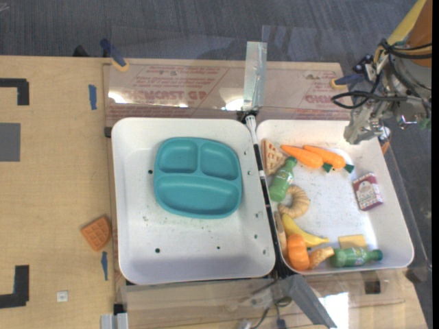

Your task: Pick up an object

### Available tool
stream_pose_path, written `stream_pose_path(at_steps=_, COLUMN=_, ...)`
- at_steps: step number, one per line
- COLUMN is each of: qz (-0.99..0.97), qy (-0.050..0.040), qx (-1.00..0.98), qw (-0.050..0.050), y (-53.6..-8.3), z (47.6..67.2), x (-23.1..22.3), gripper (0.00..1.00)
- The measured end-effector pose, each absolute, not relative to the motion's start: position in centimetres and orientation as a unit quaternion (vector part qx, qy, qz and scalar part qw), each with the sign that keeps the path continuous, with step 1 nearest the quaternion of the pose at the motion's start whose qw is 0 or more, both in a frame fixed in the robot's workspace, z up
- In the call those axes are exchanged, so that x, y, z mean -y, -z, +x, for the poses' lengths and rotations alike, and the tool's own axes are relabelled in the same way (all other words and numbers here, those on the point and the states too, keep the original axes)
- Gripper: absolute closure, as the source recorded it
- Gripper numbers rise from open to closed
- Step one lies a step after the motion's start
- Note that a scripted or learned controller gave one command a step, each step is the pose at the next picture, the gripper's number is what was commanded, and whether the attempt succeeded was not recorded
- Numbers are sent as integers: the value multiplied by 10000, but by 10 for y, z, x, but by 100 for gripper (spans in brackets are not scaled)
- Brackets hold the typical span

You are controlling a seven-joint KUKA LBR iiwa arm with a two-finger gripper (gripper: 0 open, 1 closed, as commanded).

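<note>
Your wooden surface (48, 184) carries two shallow white bins side by side. The left white bin (137, 252) holds a teal plastic divided plate (197, 177); the right white bin (394, 225) holds all the small toy food. The grey arm comes in from the right, and its hand (361, 130) hangs over that right bin's far corner. You cannot tell from this view whether the hand is spread or pressed together, and nothing shows in it.

The relation that matters: the nearest thing is the pair of orange toy carrots (314, 156), lying just beside the hand, toward the left and a little nearer the camera. Their long axis runs across the bin, roughly left to right with a slight tilt, so you would likely want the hand to close across that axis.

The small red packet (368, 191) lies near too, almost straight toward the camera from the hand. The green toy bottle (282, 181) sits farther left, by the divider.
</note>
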State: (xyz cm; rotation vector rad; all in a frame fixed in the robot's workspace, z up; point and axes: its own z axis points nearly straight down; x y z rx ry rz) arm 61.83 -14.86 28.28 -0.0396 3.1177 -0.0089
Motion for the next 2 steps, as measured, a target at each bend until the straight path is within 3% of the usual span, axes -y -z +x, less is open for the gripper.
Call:
stream_pose_path(at_steps=1, qz=-131, qy=5, qx=-9999, qw=46, y=-275, z=616, x=147, gripper=0)
stream_pose_path(at_steps=2, qz=-565, qy=-8, qx=-9984, qw=-4, y=-194, z=568, x=124, gripper=0)
